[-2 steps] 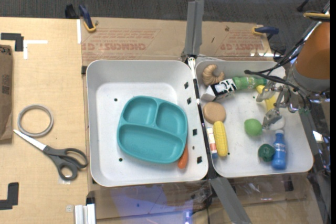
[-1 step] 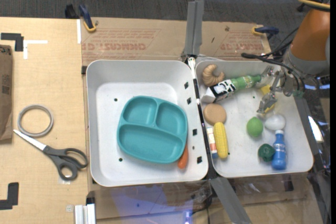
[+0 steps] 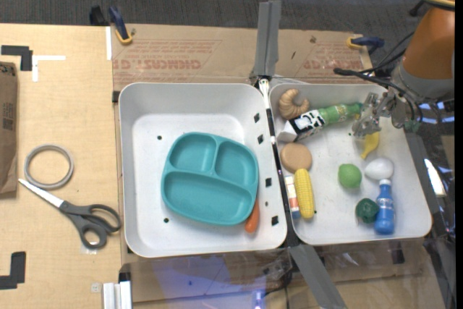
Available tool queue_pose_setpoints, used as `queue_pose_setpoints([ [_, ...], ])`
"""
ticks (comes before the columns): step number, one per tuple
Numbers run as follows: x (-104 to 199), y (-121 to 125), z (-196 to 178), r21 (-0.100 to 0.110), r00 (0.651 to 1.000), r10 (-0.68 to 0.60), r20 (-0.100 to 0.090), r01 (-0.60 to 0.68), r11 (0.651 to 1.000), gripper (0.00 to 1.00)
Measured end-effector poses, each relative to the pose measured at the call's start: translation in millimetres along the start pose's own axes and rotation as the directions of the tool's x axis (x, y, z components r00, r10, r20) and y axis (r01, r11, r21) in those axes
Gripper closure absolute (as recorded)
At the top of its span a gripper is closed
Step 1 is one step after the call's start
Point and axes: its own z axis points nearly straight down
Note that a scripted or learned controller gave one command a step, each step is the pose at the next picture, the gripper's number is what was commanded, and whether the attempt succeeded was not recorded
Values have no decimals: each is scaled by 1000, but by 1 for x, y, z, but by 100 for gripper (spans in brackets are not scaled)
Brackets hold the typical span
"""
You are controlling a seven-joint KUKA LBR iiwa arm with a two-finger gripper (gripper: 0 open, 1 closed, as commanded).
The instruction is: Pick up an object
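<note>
The right bin (image 3: 419, 177) holds several small items. My gripper (image 3: 367, 124) hangs low over its far right part, just above a yellow banana-like piece (image 3: 370, 145). A green bottle (image 3: 336, 113) lies immediately left of the gripper. Further left are a black-and-white toy (image 3: 307, 123) and a croissant (image 3: 291, 103). Nearer the front sit a lime ball (image 3: 349, 175), a white lump (image 3: 378, 169), a blue bottle (image 3: 385, 208), a dark green piece (image 3: 367, 210), a corn cob (image 3: 304, 193) and a brown round bun (image 3: 295, 155). I see nothing lifted off the bin floor.
The left bin (image 3: 124, 155) carries a teal divided plate (image 3: 210, 179) with an orange carrot (image 3: 252, 219) at its front right edge. Scissors (image 3: 79, 215) and a tape roll (image 3: 48, 165) lie on the bench to the left. The arm's orange band (image 3: 432, 47) rises at the right.
</note>
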Motion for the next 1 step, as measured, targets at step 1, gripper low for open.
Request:
queue_pose_setpoints([
  [1,151,17,1,-3,997,-80,-8,80,997,100],
])
